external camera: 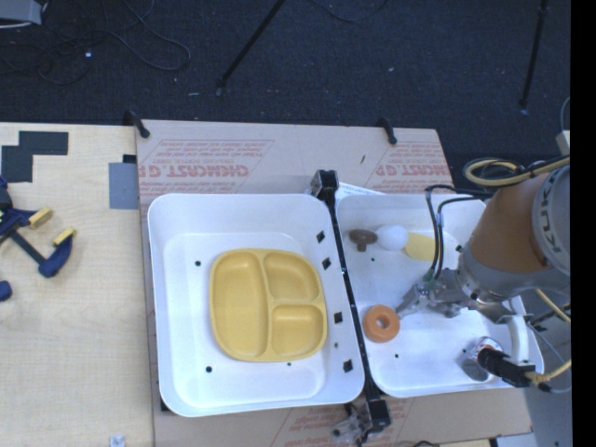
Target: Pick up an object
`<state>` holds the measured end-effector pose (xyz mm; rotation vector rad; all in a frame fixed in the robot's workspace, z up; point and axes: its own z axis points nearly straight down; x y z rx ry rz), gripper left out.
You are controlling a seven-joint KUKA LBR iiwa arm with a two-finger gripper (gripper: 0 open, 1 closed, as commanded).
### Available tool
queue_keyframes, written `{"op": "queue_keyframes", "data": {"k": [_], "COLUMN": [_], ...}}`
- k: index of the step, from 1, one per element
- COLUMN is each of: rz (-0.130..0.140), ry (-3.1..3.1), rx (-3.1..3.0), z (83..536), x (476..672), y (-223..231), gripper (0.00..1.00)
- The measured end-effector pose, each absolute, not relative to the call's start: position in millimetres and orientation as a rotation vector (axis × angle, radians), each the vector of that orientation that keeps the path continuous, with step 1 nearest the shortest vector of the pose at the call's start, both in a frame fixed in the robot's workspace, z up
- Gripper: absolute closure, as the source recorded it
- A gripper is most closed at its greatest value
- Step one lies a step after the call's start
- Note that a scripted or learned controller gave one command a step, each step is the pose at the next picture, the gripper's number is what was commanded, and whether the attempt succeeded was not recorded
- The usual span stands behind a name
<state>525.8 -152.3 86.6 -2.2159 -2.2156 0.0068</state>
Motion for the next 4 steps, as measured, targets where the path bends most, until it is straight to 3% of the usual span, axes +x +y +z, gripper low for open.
{"op": "queue_keyframes", "data": {"k": [1,2,4], "rz": [0.002,0.003,-0.001], "ry": [-2.213,-2.209,-2.224], "rx": [-2.223,-2.230,-2.221], "z": [87,98,183], "x": [525.0,525.2,528.7], "y": [-153,-155,-163], "gripper": [0.00,1.00,1.00]}}
